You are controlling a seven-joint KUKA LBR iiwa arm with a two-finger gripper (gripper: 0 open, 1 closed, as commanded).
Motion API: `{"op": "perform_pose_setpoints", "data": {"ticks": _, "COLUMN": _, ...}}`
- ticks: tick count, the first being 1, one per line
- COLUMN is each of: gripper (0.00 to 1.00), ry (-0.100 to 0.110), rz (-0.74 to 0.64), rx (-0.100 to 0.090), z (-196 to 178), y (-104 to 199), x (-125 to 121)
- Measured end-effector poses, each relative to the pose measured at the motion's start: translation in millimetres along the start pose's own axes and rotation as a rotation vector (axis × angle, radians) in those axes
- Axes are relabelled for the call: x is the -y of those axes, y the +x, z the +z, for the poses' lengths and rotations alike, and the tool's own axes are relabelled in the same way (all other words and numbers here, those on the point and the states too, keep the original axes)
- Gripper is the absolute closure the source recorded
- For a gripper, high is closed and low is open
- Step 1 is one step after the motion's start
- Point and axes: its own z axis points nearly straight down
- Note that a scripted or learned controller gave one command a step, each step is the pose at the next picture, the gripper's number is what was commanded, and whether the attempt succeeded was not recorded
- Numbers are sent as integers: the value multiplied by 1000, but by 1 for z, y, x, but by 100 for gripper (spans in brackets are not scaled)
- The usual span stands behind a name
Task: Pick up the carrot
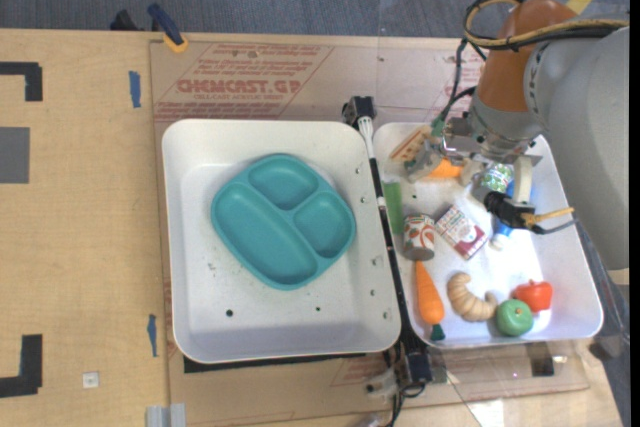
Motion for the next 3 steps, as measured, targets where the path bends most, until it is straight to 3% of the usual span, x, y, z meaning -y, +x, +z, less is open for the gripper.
{"op": "perform_pose_setpoints", "data": {"ticks": 1, "gripper": 100, "ry": 12, "rz": -6, "rx": 6, "z": -10, "y": -1, "x": 2}}
{"op": "perform_pose_setpoints", "data": {"ticks": 2, "gripper": 0, "ry": 6, "rz": -6, "rx": 5, "z": -12, "y": 0, "x": 0}}
{"op": "perform_pose_setpoints", "data": {"ticks": 3, "gripper": 100, "ry": 16, "rz": -9, "rx": 6, "z": -21, "y": 0, "x": 2}}
